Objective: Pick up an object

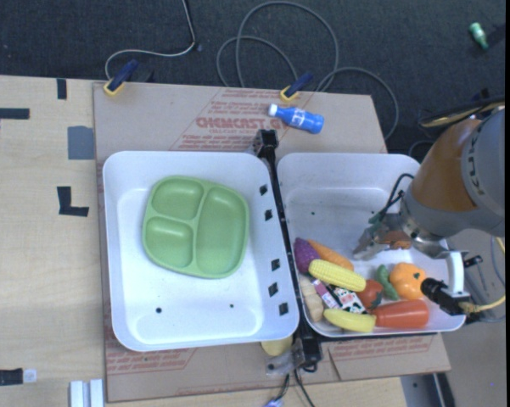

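In the right bin, a heap of toy food lies along the front: a purple eggplant, an orange carrot, a yellow corn cob, an orange fruit, a red pepper and a yellow banana-like piece. My gripper hangs low in this bin, just right of the carrot and above the orange fruit. The grey arm with its orange band reaches in from the right. I see nothing held in the gripper.
A green divided plate lies in the left bin. A small blue and white bottle rests on the cardboard behind the bins. Cables loop on the dark floor at the back. A small printed box sits among the toys.
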`<state>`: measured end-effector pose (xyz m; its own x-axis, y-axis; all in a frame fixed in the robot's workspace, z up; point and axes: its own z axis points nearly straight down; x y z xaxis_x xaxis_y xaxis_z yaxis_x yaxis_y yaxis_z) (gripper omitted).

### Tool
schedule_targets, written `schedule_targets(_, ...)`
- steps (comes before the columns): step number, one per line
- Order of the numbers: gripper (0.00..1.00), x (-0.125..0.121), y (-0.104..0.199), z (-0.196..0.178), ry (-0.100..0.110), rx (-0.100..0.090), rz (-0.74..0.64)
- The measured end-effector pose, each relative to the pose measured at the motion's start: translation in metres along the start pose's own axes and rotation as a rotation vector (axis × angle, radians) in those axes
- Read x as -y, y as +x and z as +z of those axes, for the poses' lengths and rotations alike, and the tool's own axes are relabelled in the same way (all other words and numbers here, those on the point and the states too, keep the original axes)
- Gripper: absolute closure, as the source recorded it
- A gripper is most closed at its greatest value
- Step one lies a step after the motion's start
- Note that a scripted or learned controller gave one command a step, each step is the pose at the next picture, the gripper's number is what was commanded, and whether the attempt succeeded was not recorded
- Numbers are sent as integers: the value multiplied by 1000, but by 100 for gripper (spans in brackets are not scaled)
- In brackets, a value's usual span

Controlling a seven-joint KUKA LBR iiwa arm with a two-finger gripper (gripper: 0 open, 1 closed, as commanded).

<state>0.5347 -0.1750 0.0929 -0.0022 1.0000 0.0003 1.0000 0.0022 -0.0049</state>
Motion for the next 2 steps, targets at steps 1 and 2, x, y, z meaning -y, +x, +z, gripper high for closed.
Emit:
schedule_targets(1, 100, -74, -4, -135, -23, 7, -3)
schedule_targets(2, 100, -85, 20, -68, 1, -1, 0)
